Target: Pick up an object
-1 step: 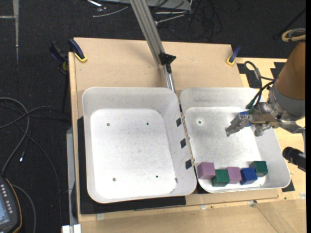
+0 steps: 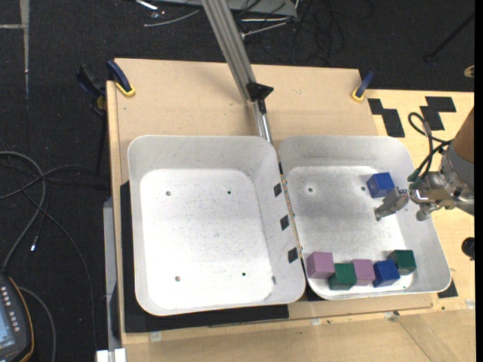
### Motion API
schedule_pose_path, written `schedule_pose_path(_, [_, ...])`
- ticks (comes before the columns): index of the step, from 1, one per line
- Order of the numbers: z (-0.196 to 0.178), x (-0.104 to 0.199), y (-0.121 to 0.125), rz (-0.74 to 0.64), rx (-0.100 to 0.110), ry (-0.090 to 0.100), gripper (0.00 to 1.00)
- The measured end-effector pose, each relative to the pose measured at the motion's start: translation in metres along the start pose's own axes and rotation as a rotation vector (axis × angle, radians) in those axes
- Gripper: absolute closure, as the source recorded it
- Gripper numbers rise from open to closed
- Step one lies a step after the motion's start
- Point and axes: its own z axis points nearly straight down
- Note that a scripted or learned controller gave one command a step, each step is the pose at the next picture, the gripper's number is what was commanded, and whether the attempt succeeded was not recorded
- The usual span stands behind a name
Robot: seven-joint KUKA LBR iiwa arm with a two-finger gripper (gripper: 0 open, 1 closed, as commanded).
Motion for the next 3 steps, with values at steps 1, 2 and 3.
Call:
schedule_pose_path(1, [-0.013,0.005,-0.016,-0.006,-0.004,0.003,0.0])
schedule_pose_path(2, [-0.074,0.034,-0.015,-0.012,-0.013,0.0,0.0])
schedule_pose_path(3, [-0.02,-0.015,0.03,-0.004,-0.005,-0.001,0.0])
